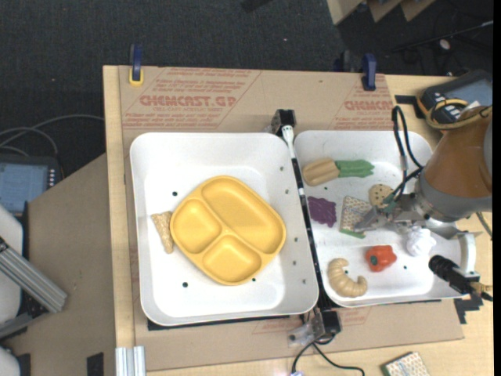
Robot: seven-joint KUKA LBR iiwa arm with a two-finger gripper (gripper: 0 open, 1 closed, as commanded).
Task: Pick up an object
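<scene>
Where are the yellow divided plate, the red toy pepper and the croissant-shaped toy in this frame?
Yellow divided plate (pixel 227 229): camera view, left bin; point on the ridge between its compartments.
Red toy pepper (pixel 380 258): camera view, right bin; point on its body.
Croissant-shaped toy (pixel 345 280): camera view, right bin's near edge; point on its curved middle.

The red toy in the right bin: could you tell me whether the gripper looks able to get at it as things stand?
Probably yes. The red toy lies by itself on the floor of the right bin, apart from the croissant, and nothing covers it. The gripper hovers just above and to its left in the camera view.
</scene>
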